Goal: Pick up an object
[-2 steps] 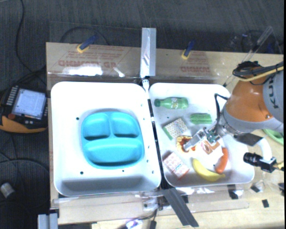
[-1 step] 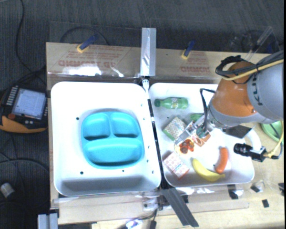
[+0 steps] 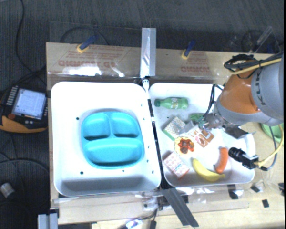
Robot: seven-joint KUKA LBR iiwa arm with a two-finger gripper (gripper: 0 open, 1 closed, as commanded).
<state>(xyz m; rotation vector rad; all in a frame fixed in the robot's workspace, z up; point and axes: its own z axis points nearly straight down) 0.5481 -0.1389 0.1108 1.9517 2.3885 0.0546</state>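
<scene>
While the grey arm (image 3: 257, 97) reaches in over the right bin (image 3: 248, 178), its pincer (image 3: 206, 123) hangs low near the bin's centre, just above a patterned packet (image 3: 203, 136); whether it is spread or pressed together cannot be told from above. The candidates crowd that bin: a green bottle (image 3: 171, 103) by the far edge, a round red-topped item (image 3: 184, 145), a banana (image 3: 206, 171) and an orange carrot-like piece (image 3: 221, 159) toward the near edge. A clean lift likely calls for a straight descent onto one item, clear of its neighbours. The left bin (image 3: 66, 128) carries a blue divided tray (image 3: 112, 140). Both bins sit on a counter (image 3: 62, 56) over dark carpet.
</scene>
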